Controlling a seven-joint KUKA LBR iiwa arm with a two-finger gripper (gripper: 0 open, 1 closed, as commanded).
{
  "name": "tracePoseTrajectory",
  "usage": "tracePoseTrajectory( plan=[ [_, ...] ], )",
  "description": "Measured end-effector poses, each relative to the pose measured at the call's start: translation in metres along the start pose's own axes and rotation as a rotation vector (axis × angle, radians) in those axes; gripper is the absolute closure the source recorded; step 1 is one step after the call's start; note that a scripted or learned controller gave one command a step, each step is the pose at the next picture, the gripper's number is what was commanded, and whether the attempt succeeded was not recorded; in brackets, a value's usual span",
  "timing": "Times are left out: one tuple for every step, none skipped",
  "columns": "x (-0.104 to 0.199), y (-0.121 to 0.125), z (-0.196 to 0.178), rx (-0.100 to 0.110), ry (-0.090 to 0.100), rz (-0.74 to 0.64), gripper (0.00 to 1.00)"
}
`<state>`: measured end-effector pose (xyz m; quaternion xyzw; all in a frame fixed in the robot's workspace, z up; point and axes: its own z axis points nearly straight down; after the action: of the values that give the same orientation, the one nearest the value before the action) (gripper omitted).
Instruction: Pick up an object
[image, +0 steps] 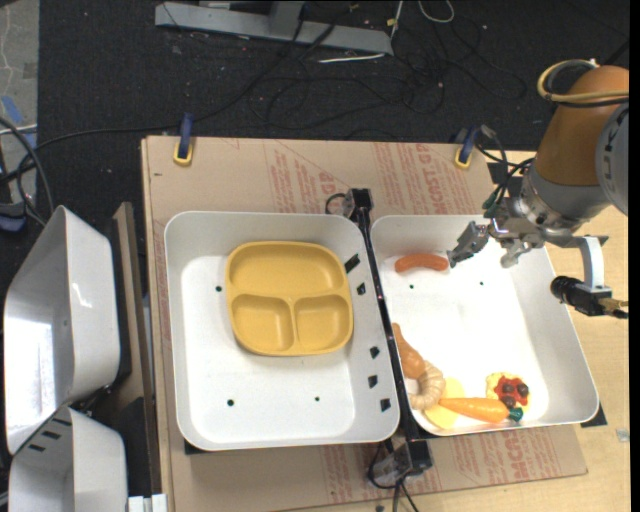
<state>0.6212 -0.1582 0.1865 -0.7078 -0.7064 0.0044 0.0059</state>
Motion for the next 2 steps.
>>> tracePoseTrajectory(
  plan=[
    [0.001,0.003,-0.009,-0.014,-0.002,-0.003,0.0],
    [0.001,0.011,0.037,-0.012,-0.002,-0.006,0.0]
  ],
)
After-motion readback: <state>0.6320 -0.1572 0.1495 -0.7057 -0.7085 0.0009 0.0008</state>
